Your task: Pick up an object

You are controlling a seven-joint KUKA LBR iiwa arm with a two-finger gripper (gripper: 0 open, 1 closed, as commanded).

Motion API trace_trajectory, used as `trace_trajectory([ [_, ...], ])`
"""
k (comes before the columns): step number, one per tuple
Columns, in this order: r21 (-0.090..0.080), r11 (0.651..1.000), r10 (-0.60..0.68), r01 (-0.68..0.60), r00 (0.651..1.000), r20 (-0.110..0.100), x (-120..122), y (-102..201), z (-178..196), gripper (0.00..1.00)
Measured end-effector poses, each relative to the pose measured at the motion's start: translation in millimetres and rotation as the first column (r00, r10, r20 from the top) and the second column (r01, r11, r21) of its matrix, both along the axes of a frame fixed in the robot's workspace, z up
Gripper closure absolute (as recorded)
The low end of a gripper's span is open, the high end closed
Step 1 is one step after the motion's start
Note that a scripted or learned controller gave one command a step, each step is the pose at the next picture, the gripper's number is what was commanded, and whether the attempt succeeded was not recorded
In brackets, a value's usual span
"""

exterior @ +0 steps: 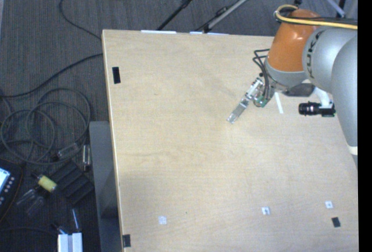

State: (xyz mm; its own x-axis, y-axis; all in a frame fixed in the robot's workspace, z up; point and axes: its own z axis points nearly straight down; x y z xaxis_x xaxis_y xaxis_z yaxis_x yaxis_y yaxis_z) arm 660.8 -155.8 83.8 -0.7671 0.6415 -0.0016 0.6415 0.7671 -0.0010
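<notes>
Gripper [237,114] hovered near bench [192,187] right edge, finger state unclear; no object seen below, grasp risked closing on nothing

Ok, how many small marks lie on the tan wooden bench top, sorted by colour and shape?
Small black rectangular marks: 3
Small white square marks: 3
Thin white strip: 1
Total: 7
</notes>
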Motion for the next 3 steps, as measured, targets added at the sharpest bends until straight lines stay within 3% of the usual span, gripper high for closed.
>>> trace_trajectory([
  [1,0.001,1.000,0.019,-0.019,1.000,-0.001,1,26,2,0.00],
  [2,0.002,0.999,-0.037,0.037,0.999,0.002,2,-31,0,0.00],
  [3,0.000,1.000,0.024,-0.024,1.000,0.000,3,-22,0,0.00],
])
